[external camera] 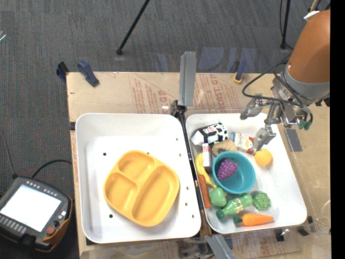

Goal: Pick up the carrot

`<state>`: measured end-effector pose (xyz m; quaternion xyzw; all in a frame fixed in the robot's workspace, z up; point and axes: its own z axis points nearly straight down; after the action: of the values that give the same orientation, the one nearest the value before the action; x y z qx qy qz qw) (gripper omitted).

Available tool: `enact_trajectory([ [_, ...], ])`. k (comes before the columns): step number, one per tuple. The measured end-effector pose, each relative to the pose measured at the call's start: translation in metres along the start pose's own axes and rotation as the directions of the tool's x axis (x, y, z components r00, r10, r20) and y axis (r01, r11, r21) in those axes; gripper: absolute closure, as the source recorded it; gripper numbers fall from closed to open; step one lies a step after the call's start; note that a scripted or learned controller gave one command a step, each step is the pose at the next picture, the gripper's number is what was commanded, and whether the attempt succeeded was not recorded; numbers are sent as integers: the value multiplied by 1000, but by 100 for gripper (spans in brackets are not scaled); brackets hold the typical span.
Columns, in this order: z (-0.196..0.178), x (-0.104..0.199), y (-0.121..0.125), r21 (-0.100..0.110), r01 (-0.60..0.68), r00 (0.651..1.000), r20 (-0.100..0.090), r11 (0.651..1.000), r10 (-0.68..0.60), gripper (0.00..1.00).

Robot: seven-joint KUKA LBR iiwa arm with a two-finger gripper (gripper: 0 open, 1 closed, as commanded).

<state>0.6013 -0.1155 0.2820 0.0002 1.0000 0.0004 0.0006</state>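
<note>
**Carrot at the near edge, hand up at the far corner**

We are looking down on the counter [135, 93], which is carrying two white bins side by side. The left bin [91, 144] is holding a yellow divided plate [142, 187]. The right bin [288, 190] is crowded with toy food.

The carrot [257, 219] is lying flat near the front edge of the right bin, its orange body pointing right and its green top sitting toward the left, just beside a green bottle [235, 205] and below a green broccoli-like piece [262, 200]. Nothing is touching it from above.

The hand [265, 124] is hanging over the far right part of the same bin, well apart from the carrot. Its two fingers are standing spread, one reaching left and one angling down toward an orange fruit [263, 157], and nothing is sitting between them. A small carton [243, 141] is lying just below the hand.

Between hand and carrot, we are seeing a teal bowl [234, 172] with purple grapes [227, 168] inside. A black-and-white cow-patterned carton [214, 133] is resting near the bin's back left, and a banana [202, 169] is lying along the left wall.
</note>
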Motion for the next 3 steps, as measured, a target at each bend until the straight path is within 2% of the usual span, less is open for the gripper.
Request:
enact_trajectory([
  [1,129,-34,-56,-5,51,999,-14,999,-51,0],
  [2,189,-10,-96,0,-121,993,9,993,121,0],
  [3,194,22,-82,-1,-238,971,1,971,238,0],
])
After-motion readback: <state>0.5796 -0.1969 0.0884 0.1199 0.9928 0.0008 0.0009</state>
